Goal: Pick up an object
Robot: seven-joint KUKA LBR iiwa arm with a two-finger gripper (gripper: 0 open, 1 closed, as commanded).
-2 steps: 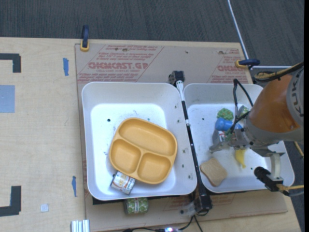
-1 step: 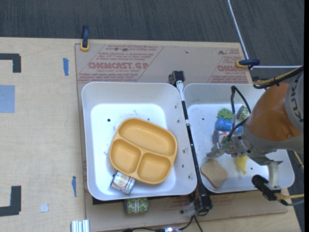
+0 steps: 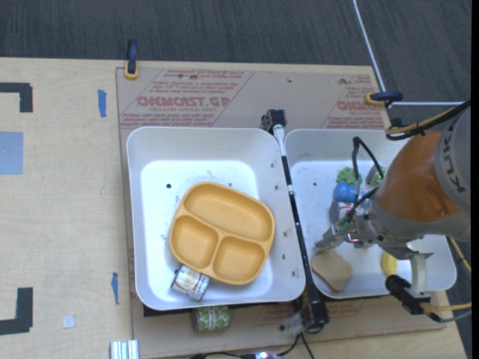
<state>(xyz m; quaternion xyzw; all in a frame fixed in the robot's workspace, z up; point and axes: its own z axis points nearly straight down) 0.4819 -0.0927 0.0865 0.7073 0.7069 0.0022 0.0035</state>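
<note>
nearest you, below the bins on the bench, a small green can (image 3: 212, 318) lies outside the left bin (image 3: 146, 223). inside that bin's near edge a little printed tin (image 3: 190, 282) sits touching the yellow divided plate (image 3: 221, 233), which takes up most of the floor.

across the divider, in the right bin (image 3: 314, 172), a tan bread-like piece (image 3: 332, 270) rests at the near left corner, soft-edged and flat, and it looks the easiest thing to take. the gripper (image 3: 346, 235) hangs just above and beside it, low in the bin; you cannot tell from here how far the claw is spread, and nothing shows between it. i judge this as the reach step, grasp not yet made. next you'd want the claw centred over the bread piece, then lowered and closed.

further back sit a blue object (image 3: 344, 192) and a green leafy one (image 3: 347, 176), close together, and a yellow piece (image 3: 388, 264) peeks out under the arm.
</note>
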